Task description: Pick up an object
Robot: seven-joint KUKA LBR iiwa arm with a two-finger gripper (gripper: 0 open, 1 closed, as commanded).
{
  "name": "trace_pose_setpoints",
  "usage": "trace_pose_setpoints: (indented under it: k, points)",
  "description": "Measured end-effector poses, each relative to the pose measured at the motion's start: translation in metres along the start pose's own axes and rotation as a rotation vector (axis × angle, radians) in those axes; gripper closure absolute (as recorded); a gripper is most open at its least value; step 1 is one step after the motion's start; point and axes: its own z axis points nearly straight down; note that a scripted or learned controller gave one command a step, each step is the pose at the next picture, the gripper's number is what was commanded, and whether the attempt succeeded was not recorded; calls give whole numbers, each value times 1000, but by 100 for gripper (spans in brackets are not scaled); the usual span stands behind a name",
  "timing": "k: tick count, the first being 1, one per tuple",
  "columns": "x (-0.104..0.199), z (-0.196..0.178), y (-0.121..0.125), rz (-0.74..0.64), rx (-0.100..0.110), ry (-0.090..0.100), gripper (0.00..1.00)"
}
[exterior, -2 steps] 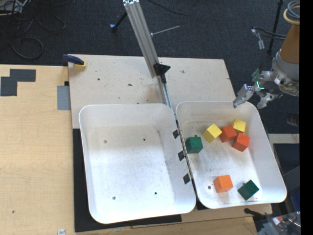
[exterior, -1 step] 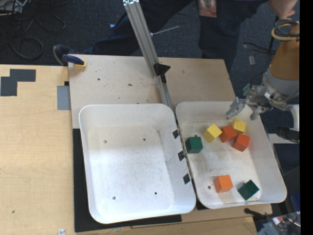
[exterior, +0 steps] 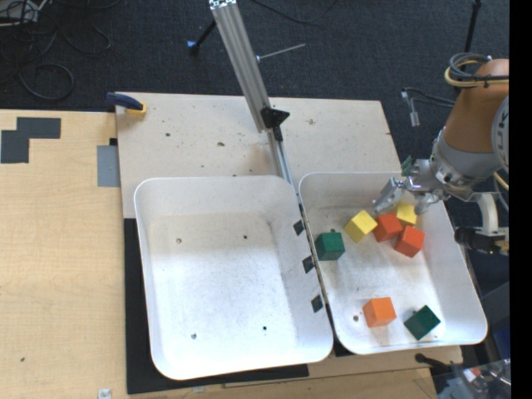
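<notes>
My gripper (exterior: 405,198) hangs over the upper right part of the right bin (exterior: 453,260), its fingers spread open above a cluster of blocks. Just below it lie a yellow block (exterior: 406,214), a red-orange block (exterior: 387,226) and a second red-orange block (exterior: 409,241). Another yellow block (exterior: 361,224) sits to the left of these, and a dark green block (exterior: 330,244) rests near the bin's left wall. Nothing is between the fingers.
An orange block (exterior: 379,311) and a dark green block (exterior: 422,322) lie near the front of the right bin. The left bin (exterior: 166,223) stands beside it. A slanted aluminium post (exterior: 245,61) rises behind the bins.
</notes>
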Motion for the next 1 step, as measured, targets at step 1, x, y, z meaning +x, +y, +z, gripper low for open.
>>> trace_pose_setpoints:
  k: [1]
  points:
    - [-4, 28, 2, -1, -16, -4, 0]
